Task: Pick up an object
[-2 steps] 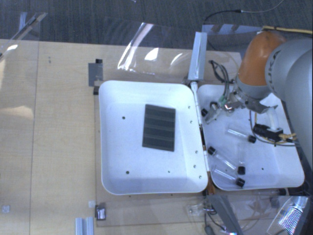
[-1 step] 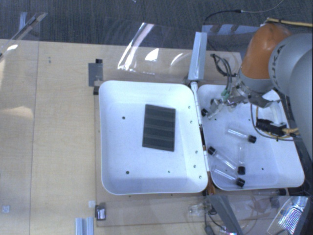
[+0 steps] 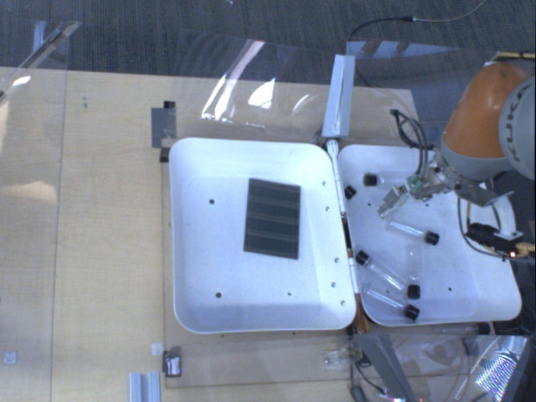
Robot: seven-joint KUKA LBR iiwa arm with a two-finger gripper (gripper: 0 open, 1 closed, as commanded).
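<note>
A pale wooden worktop [image 3: 84, 249] fills the lower part of the scene, with dark ribbed carpet [image 3: 209, 23] beyond its far edge. Two shallow white bins sit side by side on it, their inner rims nearly touching.

Taking the left bin [image 3: 193, 291] as the landmark: it holds one thing, a dark grey ribbed rectangular pad [image 3: 272, 219] lying flat near its middle. Just to its right is the right bin [image 3: 494, 296], which holds several clear plastic tubes with black caps. Nearest the camera, one capped tube [image 3: 392, 304] lies by that bin's front rim; a little further back is another [image 3: 387, 273] with its cap towards the left bin, then one [image 3: 414, 231] near the middle. A fourth [image 3: 369, 179] lies at the far corner closest to the left bin. Exact count is hard to settle, as the clear bodies blend into the white floor.

The end effector [image 3: 416, 187] hangs low over the far part of the right bin, well right of the left bin; whether it is wide, narrow or holding anything, I cannot tell. Behind it rises the arm's orange band [image 3: 477, 124]. A grey metal bar [image 3: 338, 99] stands past the left bin's far right corner
</note>
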